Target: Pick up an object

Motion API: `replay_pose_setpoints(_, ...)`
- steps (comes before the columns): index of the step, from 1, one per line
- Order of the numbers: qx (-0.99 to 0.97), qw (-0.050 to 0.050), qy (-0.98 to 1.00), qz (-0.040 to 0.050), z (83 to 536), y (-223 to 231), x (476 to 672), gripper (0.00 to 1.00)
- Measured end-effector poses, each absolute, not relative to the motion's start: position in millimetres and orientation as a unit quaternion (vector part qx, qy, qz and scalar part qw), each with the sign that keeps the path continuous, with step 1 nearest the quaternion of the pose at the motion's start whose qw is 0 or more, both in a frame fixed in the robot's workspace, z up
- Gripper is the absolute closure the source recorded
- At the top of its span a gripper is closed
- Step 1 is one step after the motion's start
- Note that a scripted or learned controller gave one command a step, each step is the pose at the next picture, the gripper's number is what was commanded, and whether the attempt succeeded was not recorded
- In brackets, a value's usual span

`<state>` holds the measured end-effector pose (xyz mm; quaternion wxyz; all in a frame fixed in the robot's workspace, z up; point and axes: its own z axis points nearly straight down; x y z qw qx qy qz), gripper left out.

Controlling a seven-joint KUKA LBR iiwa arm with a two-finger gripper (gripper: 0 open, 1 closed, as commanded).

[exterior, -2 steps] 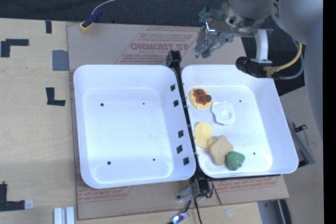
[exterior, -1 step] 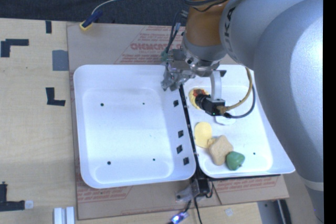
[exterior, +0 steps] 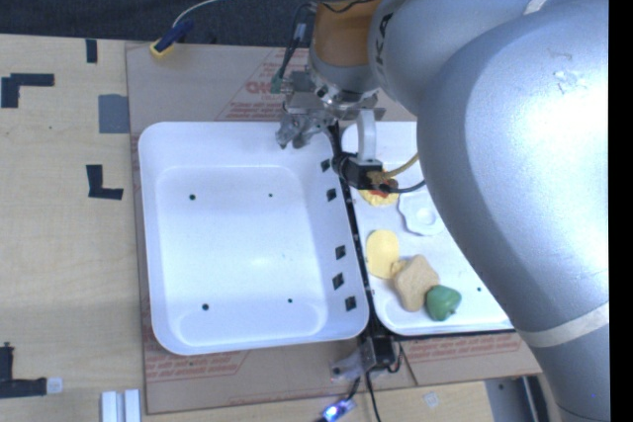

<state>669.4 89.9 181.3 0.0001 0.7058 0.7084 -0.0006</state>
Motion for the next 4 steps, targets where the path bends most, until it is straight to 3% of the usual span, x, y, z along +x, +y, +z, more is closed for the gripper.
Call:
replay_pose_setpoints(1, 0.707, 0.0, 0.707, -0.0012, 184.0, 80.8, 668.0, 1.0)
replay_pose_setpoints(2, 0.706, -0.001, 0.708, -0.002, 154.5, 110.2, 667.2, 1.0)
replay_pose_setpoints(3, 0.705, -0.001, 0.71, -0.0007, 129.3, 179.0, 666.8, 1.0)
replay_pose_setpoints(4, 0.707, 0.001, 0.708, 0.0021, 202.0, 158.5, 669.2, 1.0)
